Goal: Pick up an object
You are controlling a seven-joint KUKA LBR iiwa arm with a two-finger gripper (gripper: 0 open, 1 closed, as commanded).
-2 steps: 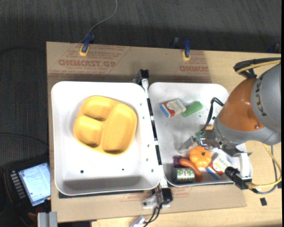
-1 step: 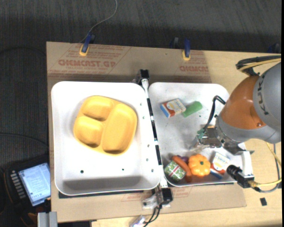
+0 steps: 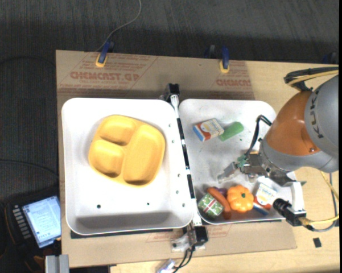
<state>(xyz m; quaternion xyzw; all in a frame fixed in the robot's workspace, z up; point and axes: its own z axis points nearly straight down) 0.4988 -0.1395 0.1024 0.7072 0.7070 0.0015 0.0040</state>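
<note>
The hand is being held low over the right bin, its fingers spread apart with nothing seen between them. A small orange pumpkin is lying just below the hand, at the bin's near edge, apart from the fingers. It is rounded, ribbed and topped by a stub. Beside it a carrot and a green ball are lying. A yellow tray is being carried by the left bin.

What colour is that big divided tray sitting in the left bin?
Yellow, a plain warm yellow all over. The tray shows best in the camera view.
</note>
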